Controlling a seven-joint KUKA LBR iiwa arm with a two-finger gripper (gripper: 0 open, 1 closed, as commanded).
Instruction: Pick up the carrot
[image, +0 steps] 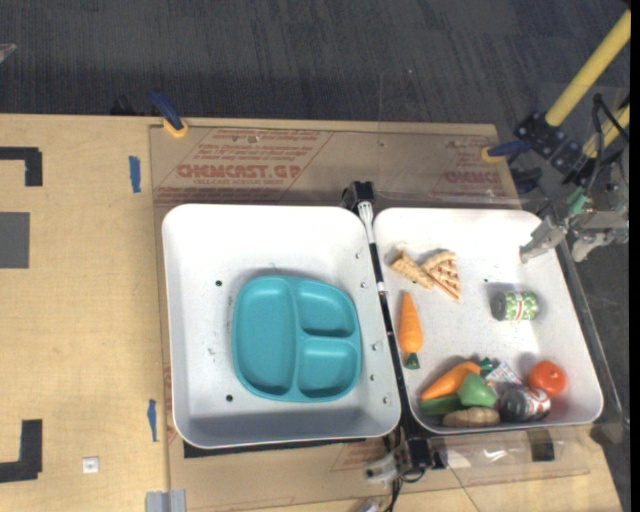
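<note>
Carrot (410, 326): lies along the right bin's (575, 300) left wall, green stub toward the near edge.
Feel: probably light, rigid, smooth (toy-like); pinch across its thick middle.
Gripper (545, 240): far right corner, grasp unreadable.

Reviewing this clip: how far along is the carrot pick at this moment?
Nothing looks done yet. The carrot lies flat by the left wall of the right bin, untouched. The claw is at that bin's upper right corner, well apart from the carrot. Left: move over it, descend, grasp and lift.
</note>
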